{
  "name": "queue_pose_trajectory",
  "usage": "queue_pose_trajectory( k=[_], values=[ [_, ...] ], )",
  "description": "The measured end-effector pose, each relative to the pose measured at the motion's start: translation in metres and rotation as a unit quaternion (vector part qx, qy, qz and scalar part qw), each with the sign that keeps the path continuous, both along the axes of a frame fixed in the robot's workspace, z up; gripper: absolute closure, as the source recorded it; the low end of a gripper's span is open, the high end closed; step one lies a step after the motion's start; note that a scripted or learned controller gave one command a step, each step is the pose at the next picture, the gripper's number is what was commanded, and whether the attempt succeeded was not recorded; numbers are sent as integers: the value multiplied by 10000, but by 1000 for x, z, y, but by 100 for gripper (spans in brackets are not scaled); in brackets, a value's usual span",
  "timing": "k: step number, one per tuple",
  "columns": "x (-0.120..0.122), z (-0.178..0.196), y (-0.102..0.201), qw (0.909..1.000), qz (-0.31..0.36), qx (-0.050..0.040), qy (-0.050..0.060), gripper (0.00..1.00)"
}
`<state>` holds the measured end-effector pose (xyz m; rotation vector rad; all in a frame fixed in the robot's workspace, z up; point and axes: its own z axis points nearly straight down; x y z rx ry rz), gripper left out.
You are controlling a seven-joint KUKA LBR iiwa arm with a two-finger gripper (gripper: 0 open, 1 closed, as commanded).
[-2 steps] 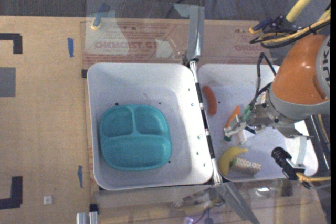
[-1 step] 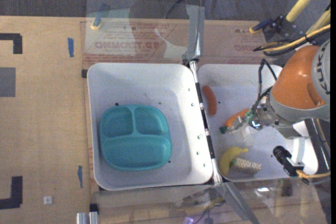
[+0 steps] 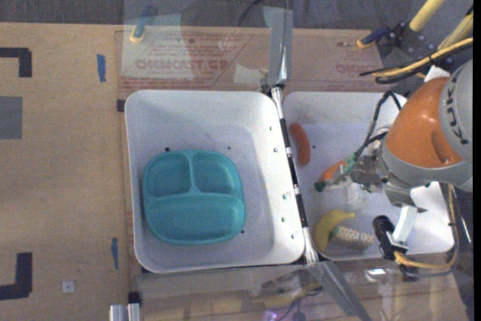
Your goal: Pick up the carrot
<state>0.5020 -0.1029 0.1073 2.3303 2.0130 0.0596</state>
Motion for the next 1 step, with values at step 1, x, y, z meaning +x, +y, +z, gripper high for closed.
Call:
queue_pose_trajectory(
  k=[1],
  values=[
    [22, 77, 50, 9971, 673, 81, 357, 0]
  ],
)
